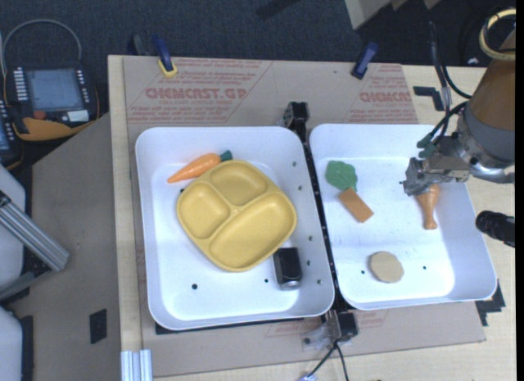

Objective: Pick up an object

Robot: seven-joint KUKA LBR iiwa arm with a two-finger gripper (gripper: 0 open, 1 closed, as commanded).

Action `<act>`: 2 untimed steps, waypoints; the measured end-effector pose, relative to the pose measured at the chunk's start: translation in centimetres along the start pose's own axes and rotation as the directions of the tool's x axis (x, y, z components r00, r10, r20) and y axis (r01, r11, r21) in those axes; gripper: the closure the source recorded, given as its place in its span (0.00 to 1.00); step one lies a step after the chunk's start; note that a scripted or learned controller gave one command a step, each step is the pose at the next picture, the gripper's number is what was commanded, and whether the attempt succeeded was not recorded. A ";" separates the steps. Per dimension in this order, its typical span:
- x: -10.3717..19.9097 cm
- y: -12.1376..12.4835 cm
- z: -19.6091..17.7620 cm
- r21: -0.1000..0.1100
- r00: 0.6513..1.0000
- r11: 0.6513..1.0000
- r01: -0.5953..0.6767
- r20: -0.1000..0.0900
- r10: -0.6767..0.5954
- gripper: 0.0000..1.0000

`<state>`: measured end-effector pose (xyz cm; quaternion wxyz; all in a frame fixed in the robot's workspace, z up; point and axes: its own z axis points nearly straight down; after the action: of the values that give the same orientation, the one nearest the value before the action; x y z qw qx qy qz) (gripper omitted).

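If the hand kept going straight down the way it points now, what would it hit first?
Most likely the small orange cone-shaped toy lying in the right white bin, directly under the hand; how far apart they are is unclear.

A robotics lab: an industrial arm reaches over two white bins on a protective-film-covered board clamped at its far edge, a teach pendant (screen lit) at the left, cables and aluminium framing around.
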<state>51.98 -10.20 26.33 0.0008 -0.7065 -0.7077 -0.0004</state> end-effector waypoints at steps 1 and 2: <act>5.9 0.3 -0.2 0.001 1.000 1.000 0.005 -0.001 -0.005 1.00; 11.3 0.3 1.8 0.003 1.000 1.000 0.003 0.000 -0.003 1.00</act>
<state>52.26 1.06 24.58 0.0021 -0.7053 -0.7089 0.0008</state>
